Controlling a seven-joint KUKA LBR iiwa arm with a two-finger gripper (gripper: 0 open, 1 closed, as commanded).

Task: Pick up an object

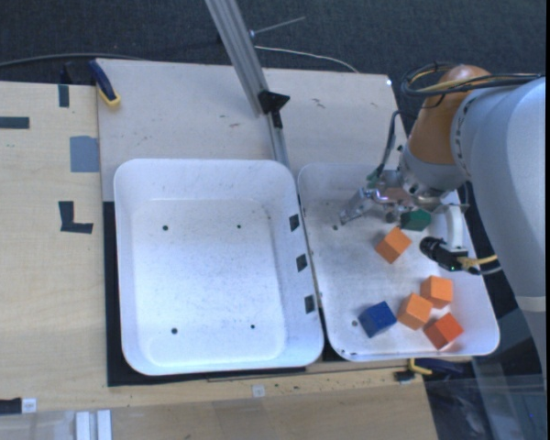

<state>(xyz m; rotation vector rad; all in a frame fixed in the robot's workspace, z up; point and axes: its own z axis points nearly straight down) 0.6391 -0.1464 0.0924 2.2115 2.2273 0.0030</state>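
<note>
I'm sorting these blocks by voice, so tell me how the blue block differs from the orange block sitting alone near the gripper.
The blue block is blue; the lone orange block is orange. The blue block lies near the right bin's front edge, close to three other orange blocks; the orange one sits mid-bin, just below the gripper. Both look like similar small cubes, ungrasped.

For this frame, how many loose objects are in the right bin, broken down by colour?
Orange blocks: 4
Blue block: 1
Green object, partly hidden beside the gripper: 1
Total: 6, all in the shallow white right bin.
</note>
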